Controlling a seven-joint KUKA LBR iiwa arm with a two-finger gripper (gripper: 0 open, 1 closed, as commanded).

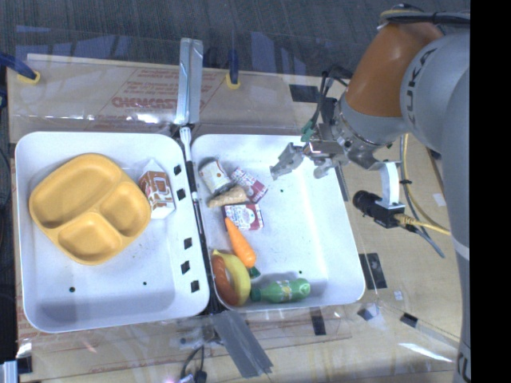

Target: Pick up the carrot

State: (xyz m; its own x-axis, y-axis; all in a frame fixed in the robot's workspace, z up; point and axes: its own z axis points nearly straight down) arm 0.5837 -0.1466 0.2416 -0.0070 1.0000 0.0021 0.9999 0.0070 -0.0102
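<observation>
The carrot [240, 244] is orange with a green stub at its lower end. It lies slanted in the lower left part of the right bin [319, 238], just above a yellow and red fruit. My gripper [303, 163] hangs over the upper right part of the same bin, up and to the right of the carrot and well apart from it. Its two fingers [283, 163] are spread, and nothing is between them.
Around the carrot lie a red and white packet [245, 215], a small can [212, 174], a cone-shaped piece [226, 196], a yellow-red fruit [230, 278] and a green bottle [281, 290]. The left bin [48, 302] holds a yellow divided plate [88, 206] and a small carton [157, 191].
</observation>
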